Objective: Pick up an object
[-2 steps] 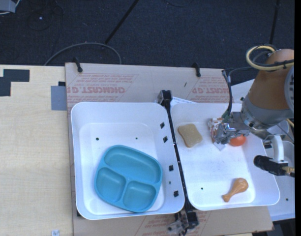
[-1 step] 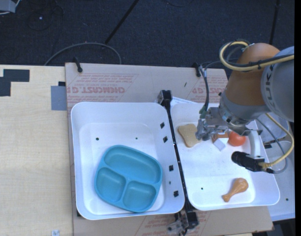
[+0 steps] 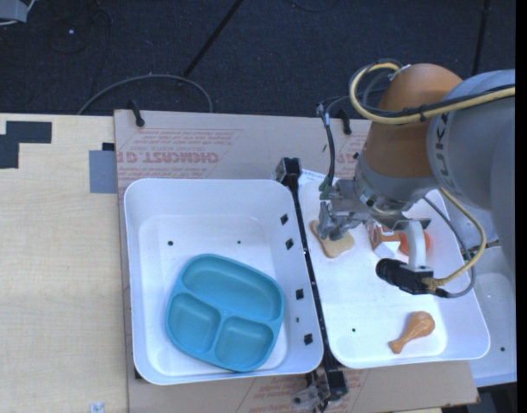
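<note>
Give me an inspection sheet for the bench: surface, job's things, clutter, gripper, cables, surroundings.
Surface: two shallow white bins side by side, left bin and right bin, on brown cardboard.
Job's things: tan flat piece under the gripper; chicken drumstick toy near the right bin's front; orange-red item, partly hidden by the arm.
Clutter: blue divided plate in the left bin.
Gripper: gripper low over the tan piece; finger state cannot be told.
Cables: yellow cable looped over the wrist; black cables on the floor behind.
Surroundings: light wooden bench top at left, dark floor behind.
</note>
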You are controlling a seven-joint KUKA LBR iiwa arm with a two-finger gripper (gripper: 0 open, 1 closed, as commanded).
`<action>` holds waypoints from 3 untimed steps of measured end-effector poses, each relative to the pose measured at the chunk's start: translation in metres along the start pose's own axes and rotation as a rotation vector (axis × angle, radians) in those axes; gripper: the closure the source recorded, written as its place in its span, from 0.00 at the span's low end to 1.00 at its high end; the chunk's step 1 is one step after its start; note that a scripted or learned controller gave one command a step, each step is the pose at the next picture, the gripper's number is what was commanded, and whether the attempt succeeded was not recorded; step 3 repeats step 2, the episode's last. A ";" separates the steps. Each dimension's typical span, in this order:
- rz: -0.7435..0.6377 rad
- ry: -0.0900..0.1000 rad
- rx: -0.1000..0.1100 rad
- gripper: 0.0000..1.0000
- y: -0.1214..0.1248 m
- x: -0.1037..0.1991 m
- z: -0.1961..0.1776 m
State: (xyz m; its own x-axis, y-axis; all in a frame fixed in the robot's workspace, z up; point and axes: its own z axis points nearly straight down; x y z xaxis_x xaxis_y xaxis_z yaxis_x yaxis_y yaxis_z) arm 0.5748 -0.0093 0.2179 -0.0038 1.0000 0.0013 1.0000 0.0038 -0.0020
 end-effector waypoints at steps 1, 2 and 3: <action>0.001 -0.001 0.001 1.00 0.011 0.041 0.004; 0.001 -0.001 0.000 1.00 0.020 0.097 -0.010; 0.001 -0.001 0.000 1.00 0.020 0.097 -0.010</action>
